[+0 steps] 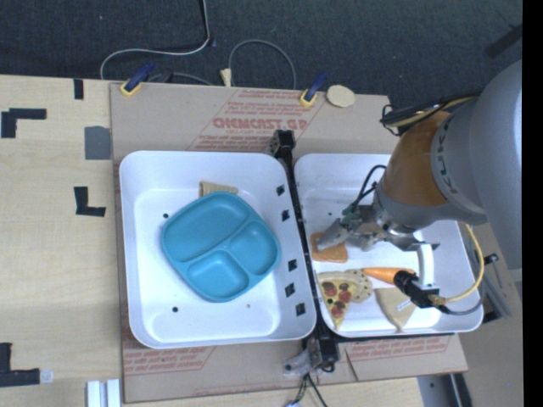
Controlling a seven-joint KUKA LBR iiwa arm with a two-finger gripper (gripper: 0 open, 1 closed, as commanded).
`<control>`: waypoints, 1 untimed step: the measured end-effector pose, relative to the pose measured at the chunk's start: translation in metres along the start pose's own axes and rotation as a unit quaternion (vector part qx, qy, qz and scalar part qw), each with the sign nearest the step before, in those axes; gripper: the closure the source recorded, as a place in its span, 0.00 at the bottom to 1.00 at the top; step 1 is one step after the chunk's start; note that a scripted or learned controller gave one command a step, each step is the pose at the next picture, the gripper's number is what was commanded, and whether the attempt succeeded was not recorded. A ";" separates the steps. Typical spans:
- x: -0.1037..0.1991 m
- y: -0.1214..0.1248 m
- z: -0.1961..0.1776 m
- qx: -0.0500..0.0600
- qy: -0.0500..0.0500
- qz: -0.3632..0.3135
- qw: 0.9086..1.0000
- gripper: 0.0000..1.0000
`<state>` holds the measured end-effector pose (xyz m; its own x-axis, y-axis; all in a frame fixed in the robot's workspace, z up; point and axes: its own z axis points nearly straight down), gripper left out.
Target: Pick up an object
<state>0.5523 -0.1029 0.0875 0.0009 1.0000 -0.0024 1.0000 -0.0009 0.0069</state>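
Arm (458,164) reaches into right bin (316,170). Jaws (346,227) sit low over toast (329,247); whether spread or pinching, cannot tell. Pizza slice (342,293) just below toast, carrot (386,273) right of pizza slice. Blue plate (221,246) in left bin (136,227).

We see even, bright overhead light, mild glare on the white bins (136,176), soft shadows, and slight blur on the arm (475,159).

brown cardboard sheet (254,121) under bins, blue clamps (136,81), white cable (204,24), dark carpet (339,15)
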 end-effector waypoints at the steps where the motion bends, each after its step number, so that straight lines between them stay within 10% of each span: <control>1: -0.026 0.040 -0.028 0.002 0.000 -0.001 1.000 0.00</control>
<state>0.5924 -0.1292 0.1156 -0.0011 1.0000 -0.0023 1.0000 0.0011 0.0037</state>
